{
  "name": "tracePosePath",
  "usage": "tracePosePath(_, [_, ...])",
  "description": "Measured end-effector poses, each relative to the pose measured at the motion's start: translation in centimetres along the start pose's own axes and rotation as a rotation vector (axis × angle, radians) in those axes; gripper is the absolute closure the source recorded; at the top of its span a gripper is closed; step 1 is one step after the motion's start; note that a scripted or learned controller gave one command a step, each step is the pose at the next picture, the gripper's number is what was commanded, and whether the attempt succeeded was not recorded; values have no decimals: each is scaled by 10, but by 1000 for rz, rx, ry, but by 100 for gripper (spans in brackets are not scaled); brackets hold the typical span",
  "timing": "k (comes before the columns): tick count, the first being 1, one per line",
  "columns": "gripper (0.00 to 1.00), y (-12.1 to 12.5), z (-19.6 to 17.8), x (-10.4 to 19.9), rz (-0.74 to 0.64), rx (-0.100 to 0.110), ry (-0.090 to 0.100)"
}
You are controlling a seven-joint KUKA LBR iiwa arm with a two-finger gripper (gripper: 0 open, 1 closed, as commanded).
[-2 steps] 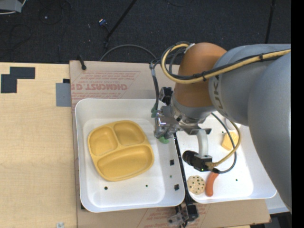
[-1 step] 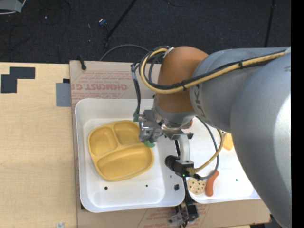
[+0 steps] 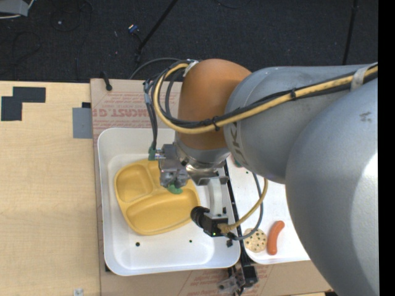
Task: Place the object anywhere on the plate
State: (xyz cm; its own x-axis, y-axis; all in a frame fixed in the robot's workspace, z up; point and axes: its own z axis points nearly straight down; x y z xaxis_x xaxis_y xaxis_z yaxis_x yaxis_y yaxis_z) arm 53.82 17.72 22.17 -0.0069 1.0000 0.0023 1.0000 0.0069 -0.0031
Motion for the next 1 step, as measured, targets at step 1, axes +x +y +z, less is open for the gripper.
tracePosePath(1, [0, 0, 1, -3, 5, 1, -3])
